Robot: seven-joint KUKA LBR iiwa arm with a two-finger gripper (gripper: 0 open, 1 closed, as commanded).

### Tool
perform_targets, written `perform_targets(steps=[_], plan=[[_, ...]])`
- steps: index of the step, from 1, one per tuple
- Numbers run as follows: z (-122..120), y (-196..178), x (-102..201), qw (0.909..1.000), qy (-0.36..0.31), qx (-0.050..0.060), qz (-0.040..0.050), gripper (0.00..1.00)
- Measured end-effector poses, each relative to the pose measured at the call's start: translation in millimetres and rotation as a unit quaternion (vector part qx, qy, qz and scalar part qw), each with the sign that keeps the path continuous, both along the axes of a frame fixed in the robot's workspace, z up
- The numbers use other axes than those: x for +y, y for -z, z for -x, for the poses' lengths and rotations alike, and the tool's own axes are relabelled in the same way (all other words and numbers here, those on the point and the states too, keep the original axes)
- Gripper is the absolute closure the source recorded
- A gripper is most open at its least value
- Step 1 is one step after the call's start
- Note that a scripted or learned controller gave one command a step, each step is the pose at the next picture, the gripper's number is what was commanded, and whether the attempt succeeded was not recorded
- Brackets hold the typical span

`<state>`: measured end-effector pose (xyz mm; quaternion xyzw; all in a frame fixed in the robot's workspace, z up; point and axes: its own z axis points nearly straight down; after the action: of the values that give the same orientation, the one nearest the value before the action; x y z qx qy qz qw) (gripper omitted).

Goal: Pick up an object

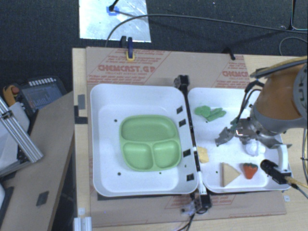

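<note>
The gripper hangs low over the right bin, reaching in from the right on the grey arm with its orange band. Whether it is wide or narrow cannot be told; it is small and blurred. This looks like the approach, nothing yet held. Next it likely must settle over one item: the green leafy piece beside it, the tan wedge, the strawberry or a white item, partly covered by the wrist. The left bin holds a green divided plate.

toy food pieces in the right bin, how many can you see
5: green leafy piece at the back, yellow piece by the divider, tan wedge and strawberry at the front, white piece under the arm. Arm may hide more.
</note>
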<state>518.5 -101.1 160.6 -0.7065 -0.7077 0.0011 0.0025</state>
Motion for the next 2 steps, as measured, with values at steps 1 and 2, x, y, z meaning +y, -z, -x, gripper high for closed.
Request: perform_targets(steps=[1,2], plan=[[-8.1,44.9,-0.7,1.0,0.0,-0.002,0.0004,0.0],[-8.2,77.6,-0.3,1.0,0.0,-0.001,0.0004,0.0]])
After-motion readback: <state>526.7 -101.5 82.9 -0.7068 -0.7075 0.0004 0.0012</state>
